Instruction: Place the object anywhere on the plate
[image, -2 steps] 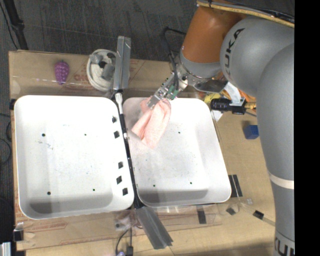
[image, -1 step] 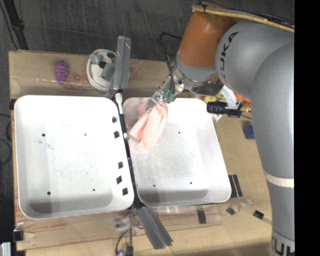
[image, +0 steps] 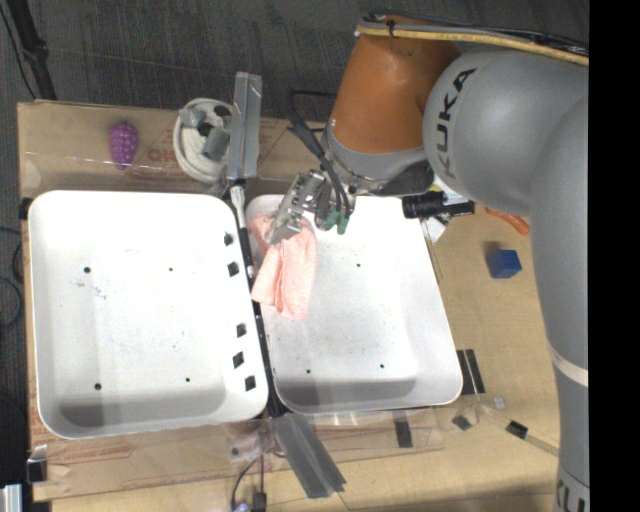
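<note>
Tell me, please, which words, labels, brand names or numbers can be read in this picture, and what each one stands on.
"KUKA": dark letters running up the grey arm casing, beside the orange band.
Faint reddish print on the bench surface near the purple grape bunch: too blurred to read.

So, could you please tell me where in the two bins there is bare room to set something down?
The left bin floor is bare throughout. In the right bin, the floor right of and below the pink cloth is free. Its upper-left corner is crowded by the cloth and gripper.
</note>
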